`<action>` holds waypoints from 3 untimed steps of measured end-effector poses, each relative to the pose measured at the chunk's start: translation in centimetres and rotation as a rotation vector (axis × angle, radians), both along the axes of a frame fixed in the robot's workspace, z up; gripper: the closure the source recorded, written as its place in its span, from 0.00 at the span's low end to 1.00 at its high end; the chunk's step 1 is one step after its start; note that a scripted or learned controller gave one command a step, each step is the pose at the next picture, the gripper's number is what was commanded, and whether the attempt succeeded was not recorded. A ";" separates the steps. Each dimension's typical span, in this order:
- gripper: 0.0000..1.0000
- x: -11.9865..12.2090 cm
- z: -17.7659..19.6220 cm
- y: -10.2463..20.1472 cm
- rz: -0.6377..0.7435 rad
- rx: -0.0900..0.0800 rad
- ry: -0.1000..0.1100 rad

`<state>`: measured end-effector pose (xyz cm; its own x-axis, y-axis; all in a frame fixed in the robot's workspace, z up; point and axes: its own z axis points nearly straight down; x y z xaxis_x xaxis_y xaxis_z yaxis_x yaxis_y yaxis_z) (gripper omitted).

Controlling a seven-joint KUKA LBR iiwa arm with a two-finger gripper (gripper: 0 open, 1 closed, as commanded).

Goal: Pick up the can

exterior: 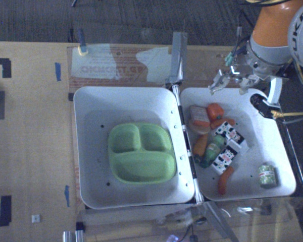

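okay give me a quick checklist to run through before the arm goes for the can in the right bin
1. Can located, near right bin's front right corner: ok.
2. Can apart from the toy pile: ok.
3. Gripper above the can: not ok, it hangs over the bin's far edge.
4. Can upright or lying: cannot tell.
5. Nothing held by the gripper: ok.

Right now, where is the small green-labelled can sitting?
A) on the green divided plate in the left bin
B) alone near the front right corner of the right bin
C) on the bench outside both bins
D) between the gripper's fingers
B: the small green-labelled can stands by itself on the floor of the right white bin, apart from the pile, while the gripper hovers at the far rim.
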<state>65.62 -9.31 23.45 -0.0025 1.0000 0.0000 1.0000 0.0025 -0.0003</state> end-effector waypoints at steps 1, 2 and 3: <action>0.00 -8.0 -8.2 -1.9 -0.154 0.000 0.001; 0.00 -13.1 -14.8 -8.3 -0.214 0.000 -0.002; 1.00 -13.0 -13.7 -8.4 -0.215 -0.002 -0.008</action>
